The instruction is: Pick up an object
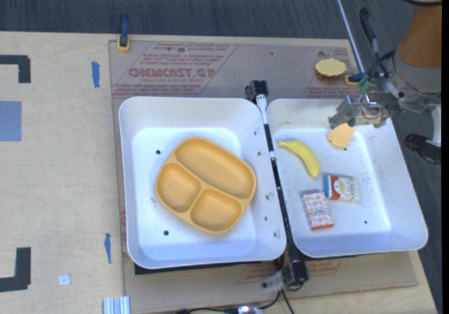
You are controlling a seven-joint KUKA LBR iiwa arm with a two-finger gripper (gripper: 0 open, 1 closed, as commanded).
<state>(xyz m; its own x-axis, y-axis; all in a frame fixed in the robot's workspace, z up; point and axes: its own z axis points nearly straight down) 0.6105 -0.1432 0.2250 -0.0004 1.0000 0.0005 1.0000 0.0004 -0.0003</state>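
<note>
The right bin [393,228] holds a yellow banana [300,155], a small white and orange carton [342,188] and a red and white packet [317,209]. A flat pale orange piece [342,136] sits near the bin's far edge. My gripper [353,115] is over the bin's far right corner, directly above and right of that piece, its lower end touching or nearly touching it. I cannot tell whether the piece rests on the bin floor or hangs from the gripper. The arm's orange band [424,32] rises at the right edge.
The left bin [140,235] carries a yellow three-section plate [205,184]. A round yellow item [330,67] lies on the brown board behind the right bin. A black divider clip [257,88] sits between the bins. Cables run by the gripper.
</note>
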